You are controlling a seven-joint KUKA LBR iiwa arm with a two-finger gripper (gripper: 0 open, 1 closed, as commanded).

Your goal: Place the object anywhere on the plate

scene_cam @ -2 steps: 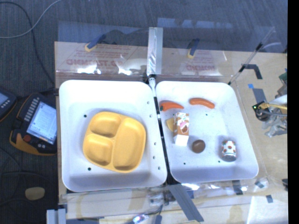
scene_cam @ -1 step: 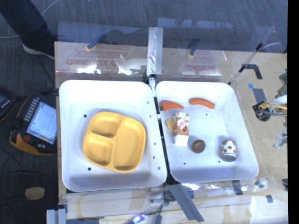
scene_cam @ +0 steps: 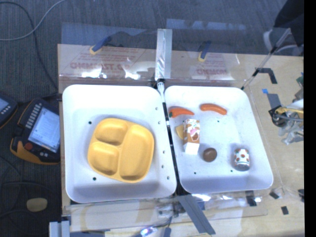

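We see yellow divided plastic plate (scene_cam: 121, 149) in left white bin (scene_cam: 74, 132), small printed carton (scene_cam: 191, 135), brown ball (scene_cam: 210, 154), patterned can (scene_cam: 241, 158) in right white bin (scene_cam: 254, 127), claw state we cannot tell

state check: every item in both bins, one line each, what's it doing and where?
yellow divided plate: flat in the left bin, nothing on it
carrot: lying on its side, right bin, far left corner
sausage: lying on its side, right bin, far side
small carton: lying in the right bin beside the divider
brown ball: resting loose in the right bin
small can: tipped on its side, right bin, near right
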